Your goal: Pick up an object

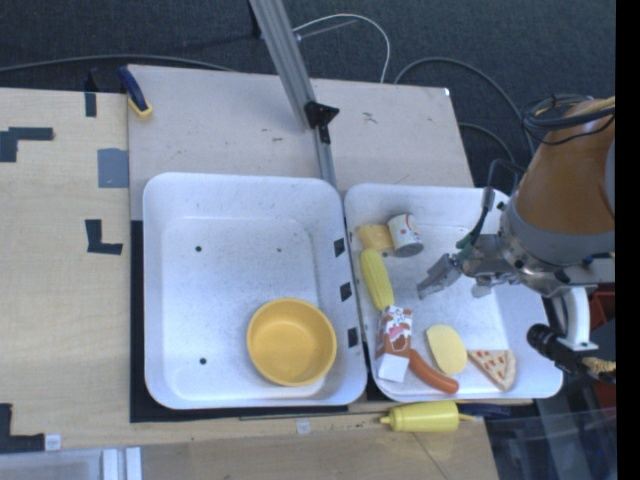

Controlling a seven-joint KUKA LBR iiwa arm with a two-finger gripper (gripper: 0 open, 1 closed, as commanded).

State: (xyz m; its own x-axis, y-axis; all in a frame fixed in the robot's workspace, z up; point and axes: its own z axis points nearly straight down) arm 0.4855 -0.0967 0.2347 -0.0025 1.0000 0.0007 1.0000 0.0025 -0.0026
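Since the toy food, corn cob (377,279) included, is crowded along the right bin's (455,197) left side, the gripper (438,276) is poised just right of it, fingers spread and nothing pinched.

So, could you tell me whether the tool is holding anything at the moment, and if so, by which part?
Nothing is held. The tool hovers open above the right bin, between the small can and the yellow potato-shaped piece, with nothing between its fingers.
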